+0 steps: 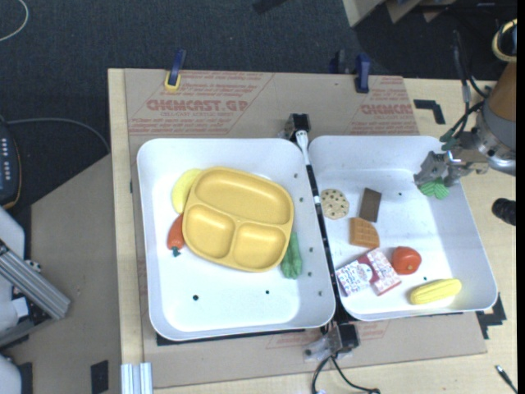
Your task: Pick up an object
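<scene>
My gripper (432, 179) reaches in from the right and sits over the upper right corner of the right bin (385, 150). A small green toy (435, 190) shows at its fingertips, pinched between them. Lying in the same bin are a round cookie (334, 203), a brown bar (371, 204), an orange cracker (363, 233), a red and white carton (369, 273), a red tomato (405, 259) and a yellow corn-like piece (435, 290).
The left bin (221, 314) bears a yellow divided plate (238, 218). Around the plate lie a yellow piece (184, 189), a red-orange vegetable (175, 235) and a green vegetable (291, 258). A black divider (312, 195) runs between the bins.
</scene>
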Controlling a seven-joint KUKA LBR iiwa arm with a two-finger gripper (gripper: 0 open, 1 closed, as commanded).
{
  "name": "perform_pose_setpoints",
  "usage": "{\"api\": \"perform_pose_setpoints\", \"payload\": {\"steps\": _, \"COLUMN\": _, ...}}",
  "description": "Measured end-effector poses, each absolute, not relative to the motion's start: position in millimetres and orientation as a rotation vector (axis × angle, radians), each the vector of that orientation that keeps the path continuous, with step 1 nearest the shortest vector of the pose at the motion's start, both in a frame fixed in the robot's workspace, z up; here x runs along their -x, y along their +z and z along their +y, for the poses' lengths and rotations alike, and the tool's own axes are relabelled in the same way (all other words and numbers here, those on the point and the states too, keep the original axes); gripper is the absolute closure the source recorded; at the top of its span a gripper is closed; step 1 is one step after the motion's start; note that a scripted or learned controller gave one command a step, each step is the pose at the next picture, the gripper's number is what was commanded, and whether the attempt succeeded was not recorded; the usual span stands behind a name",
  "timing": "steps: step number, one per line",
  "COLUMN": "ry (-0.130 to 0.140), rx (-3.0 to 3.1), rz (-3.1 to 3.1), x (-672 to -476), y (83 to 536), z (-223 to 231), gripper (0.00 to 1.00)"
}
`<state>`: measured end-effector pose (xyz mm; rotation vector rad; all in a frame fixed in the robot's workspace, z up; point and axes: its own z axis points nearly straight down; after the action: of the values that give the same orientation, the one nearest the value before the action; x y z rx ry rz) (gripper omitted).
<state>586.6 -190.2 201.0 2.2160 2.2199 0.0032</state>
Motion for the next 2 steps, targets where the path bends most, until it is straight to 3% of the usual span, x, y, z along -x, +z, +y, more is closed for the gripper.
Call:
{"api": "perform_pose_setpoints", "payload": {"steps": 1, "ry": 0.003, "rx": -2.217, "rz": 2.219, "x": -587.4, "y": 227, "z": -190, "gripper": 1.00}}
{"api": "perform_pose_setpoints", "payload": {"steps": 2, "ry": -0.001, "rx": -2.221, "rz": 2.228, "x": -563.1, "y": 216, "z": -144, "gripper": 1.00}}
